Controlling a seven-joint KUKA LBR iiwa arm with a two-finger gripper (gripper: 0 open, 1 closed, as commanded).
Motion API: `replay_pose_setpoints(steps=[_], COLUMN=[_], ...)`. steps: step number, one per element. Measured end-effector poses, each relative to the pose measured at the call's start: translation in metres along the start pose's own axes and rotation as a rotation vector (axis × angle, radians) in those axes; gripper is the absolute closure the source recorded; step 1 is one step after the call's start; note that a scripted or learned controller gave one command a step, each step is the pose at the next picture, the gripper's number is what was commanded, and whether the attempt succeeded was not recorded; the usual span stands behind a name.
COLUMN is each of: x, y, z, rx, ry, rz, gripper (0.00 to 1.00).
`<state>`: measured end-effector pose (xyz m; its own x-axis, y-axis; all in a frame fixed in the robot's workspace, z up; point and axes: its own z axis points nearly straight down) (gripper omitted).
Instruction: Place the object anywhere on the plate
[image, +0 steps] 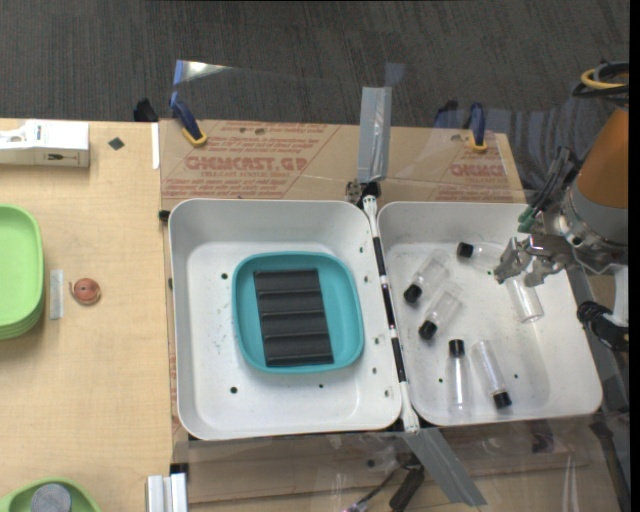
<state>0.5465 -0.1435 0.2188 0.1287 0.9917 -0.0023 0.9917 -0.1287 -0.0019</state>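
end effector (527, 262) over right bin (560, 395), a clear vial (524, 298) between its narrow-set fingers, five more black-capped vials loose in that bin, one teal plate (345, 320) in left bin (200, 330)

A: Floor (300, 50) at top: dark grey carpet. Bench (90, 400) of pale wood. Brown cardboard sheet (260, 160) at the rear, held by blue clamps (185, 110).

B: Noted. Green plates (18, 265) stacked at left edge; white box (45, 145) far left; small reddish disc (87, 291), possibly a cap.
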Motion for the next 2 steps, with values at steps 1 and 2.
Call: replay_pose_setpoints(steps=[1,2], x=[0.074,0.142], y=[-0.036,-0.066], z=[0.018,0.029], rx=[0.003,0.003], ry=[0.001,0.001], rz=[0.063,-0.067], gripper=[1.00,1.00])
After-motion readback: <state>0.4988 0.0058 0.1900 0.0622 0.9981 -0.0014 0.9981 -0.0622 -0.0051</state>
